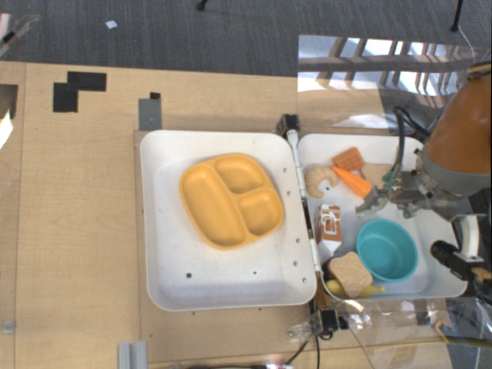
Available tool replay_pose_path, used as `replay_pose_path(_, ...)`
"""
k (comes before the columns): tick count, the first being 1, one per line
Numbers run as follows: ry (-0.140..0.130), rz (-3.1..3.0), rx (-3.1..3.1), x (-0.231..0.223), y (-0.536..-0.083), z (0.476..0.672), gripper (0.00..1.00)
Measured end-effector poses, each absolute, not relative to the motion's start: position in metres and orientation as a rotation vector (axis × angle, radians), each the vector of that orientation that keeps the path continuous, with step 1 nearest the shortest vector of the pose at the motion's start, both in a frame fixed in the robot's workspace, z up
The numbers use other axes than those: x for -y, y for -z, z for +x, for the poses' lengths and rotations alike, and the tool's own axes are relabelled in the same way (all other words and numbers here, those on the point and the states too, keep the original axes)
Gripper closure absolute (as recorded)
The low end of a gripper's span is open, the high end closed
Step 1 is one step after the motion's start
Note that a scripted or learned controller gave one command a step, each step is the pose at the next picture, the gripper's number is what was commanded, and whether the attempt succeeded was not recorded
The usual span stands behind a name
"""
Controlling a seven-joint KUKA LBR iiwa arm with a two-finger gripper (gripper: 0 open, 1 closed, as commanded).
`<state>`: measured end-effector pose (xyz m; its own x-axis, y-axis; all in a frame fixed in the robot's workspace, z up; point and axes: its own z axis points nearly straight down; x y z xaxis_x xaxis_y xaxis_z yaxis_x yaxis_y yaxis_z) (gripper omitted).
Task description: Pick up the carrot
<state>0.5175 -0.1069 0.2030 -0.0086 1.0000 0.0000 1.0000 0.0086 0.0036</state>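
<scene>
Gripper (374, 200) sits low in the right bin (438, 283), fingers slightly apart w/ nothing between them. Tips are just right of the carrot (351, 181), which lies on the bin floor, pointing up-left, not gripped. Carrot's upper end touches an orange cracker-like piece (348, 159); a croissant (318, 180) is just left of it. Below the gripper: teal bowl (387, 250), near but apart. Small brown-white packet (330, 223) left of bowl; bread slice (350, 272) at bin's front-left corner over a banana (361, 290). Left bin (177, 283) holds a yellow divided plate (231, 200), well apart from the arm.
</scene>
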Motion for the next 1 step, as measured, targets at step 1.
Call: replay_pose_path(1,0.001,2.397,-2.035,0.1164,-0.1029,0.5673,0.00)
